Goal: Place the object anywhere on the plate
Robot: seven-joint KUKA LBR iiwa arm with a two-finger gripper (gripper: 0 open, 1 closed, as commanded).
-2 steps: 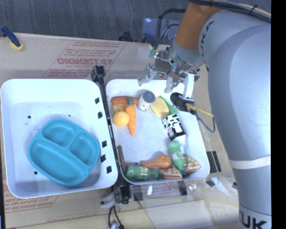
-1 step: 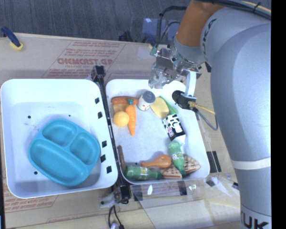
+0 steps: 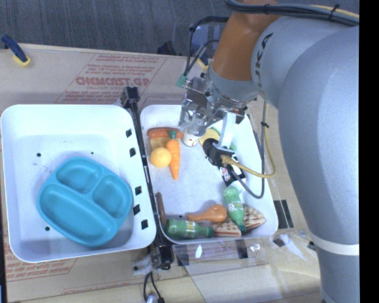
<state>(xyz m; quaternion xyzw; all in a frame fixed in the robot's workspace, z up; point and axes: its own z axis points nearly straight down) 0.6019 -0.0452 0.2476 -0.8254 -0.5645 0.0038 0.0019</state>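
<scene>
A blue divided plate (image 3: 83,199) lies in the left bin (image 3: 25,131). The right bin (image 3: 196,188) holds toy food: an orange carrot (image 3: 174,157), a yellow lemon-like ball (image 3: 160,157), a hot dog (image 3: 159,132), a chicken drumstick (image 3: 210,214), two green bottles (image 3: 234,207) (image 3: 188,228) and a pizza slice (image 3: 252,219). My gripper (image 3: 192,126) hangs over the far end of the right bin, just right of the hot dog and above the carrot. Nothing can be made out between its fingers.
A black divider with clips (image 3: 138,150) runs between the two bins. A small white-and-yellow piece (image 3: 189,140) lies under the gripper. The grey arm (image 3: 303,106) covers the right side of the right bin. Cardboard (image 3: 107,74) lies behind the bins.
</scene>
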